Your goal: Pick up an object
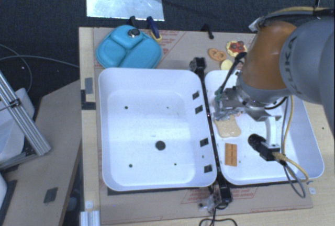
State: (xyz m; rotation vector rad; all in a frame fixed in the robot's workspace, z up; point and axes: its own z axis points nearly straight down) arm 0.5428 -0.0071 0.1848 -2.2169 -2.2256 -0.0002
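Gripper (226,110): low in the right bin (309,159), close to its left wall, directly over a pale tan, bread-like piece (229,128); whether its fingers are apart or together cannot be told from here.

Arm (282,57): grey with orange band, coming in from the right, over the far part of the right bin.

Orange-brown rectangular block (231,154): near part of the right bin, just beyond the tan piece, apart from it.

Left bin (115,83): white, shallow.

Blue divided tray (129,48): on the bench beyond the left bin (lying flat).

Small food-like toys (226,52): bench, far side, beyond the right bin.
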